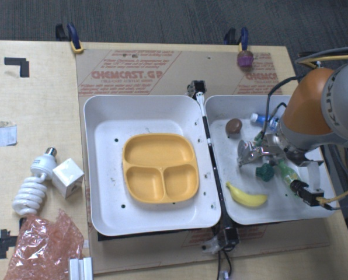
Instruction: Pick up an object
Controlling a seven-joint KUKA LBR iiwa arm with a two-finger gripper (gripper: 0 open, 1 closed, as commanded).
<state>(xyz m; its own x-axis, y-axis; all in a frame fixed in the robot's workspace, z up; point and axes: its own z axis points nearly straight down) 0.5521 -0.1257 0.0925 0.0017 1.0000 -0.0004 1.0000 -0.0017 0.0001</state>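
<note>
**Arm low in the right bin, among scattered objects**

Two shallow white bins sat side by side. The left white bin (104,214) held a yellow three-compartment plastic tray (160,167) near its centre, with bare floor all round it to the walls. The right white bin (221,107) was crowded toward its right half; open floor lay along its left wall and its near-left corner.

The grey arm with the orange band (305,107) reached in from the right. Its metal two-finger gripper (248,154) sat low over the middle of the right bin; whether it was open or closed could not be told, and nothing showed between its tips.

A brown rounded object (233,126) lay just beyond the gripper, apart from it. A dark green object (265,172) lay just beside the gripper on its near-right side. A yellow banana (246,195) lay nearer the bin's front edge, apart from the gripper. A small blue-and-white object (260,119) lay near the far wall, beside the arm.
</note>
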